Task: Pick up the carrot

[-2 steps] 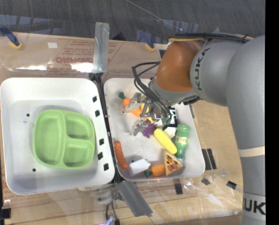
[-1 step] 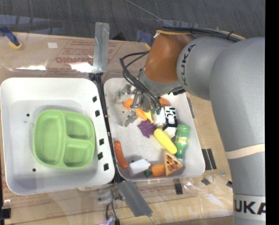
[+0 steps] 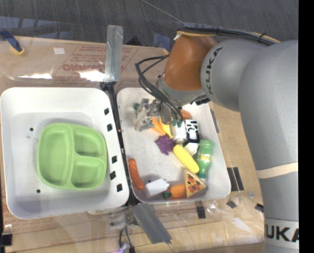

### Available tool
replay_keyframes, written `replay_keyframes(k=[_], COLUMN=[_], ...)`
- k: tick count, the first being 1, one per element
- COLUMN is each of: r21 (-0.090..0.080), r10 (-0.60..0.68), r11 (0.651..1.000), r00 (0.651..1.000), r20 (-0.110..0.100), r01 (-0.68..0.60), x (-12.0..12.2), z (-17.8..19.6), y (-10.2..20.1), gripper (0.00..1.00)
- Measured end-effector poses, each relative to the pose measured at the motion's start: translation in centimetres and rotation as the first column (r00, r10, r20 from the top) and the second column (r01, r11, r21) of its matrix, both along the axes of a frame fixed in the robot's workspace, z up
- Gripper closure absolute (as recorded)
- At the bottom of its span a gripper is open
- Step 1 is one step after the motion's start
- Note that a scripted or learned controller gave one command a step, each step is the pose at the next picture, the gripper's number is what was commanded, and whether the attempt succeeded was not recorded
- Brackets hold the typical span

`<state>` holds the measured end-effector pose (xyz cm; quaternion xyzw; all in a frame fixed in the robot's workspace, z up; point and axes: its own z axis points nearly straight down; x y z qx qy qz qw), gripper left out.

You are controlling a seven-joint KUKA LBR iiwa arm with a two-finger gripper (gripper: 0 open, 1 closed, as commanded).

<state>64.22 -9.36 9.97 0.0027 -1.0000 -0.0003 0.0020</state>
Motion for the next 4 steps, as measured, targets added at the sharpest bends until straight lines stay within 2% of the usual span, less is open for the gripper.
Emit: replay_keyframes(k=[1,2,3,4], r21=[-0.004,0.000,0.002,0.001], r10=[0.030,0.031,-0.002,0.003], r11=[1.000,1.000,1.000,1.000], r00=[0.999,1.000,1.000,1.000], r20=[0.013,0.003,-0.004,-0.002], r01=[-0.030,-0.031,0.002,-0.003], x=[-0.4,-0.6,-1.7,-1.6], z=[13.5,12.9,-0.8,0.3], y=[-4.3,-4.2,0.0,0.1], gripper=[1.00,0.00,0.00,1.00])
